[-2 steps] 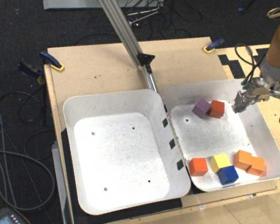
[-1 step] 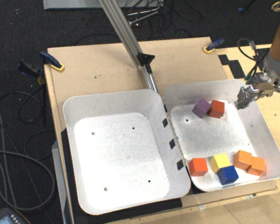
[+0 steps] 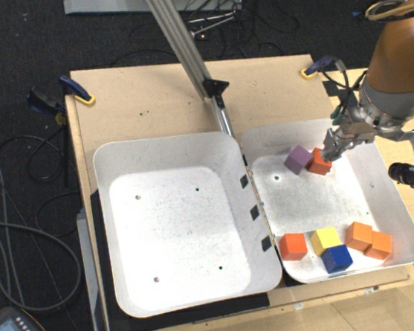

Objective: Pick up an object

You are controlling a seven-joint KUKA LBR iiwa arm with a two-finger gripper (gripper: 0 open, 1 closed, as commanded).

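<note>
Fingers of the gripper (image 3: 333, 145) reach down onto the red-orange block (image 3: 320, 162) beside the purple block (image 3: 297, 160) in the right bin (image 3: 391, 198); whether they have closed on it cannot be told. Block not yet lifted clear; gripping and raising apparently remain

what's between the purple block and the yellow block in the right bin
Nothing: in the camera view, bare speckled floor of the right bin runs from the purple block down to the yellow block.
</note>
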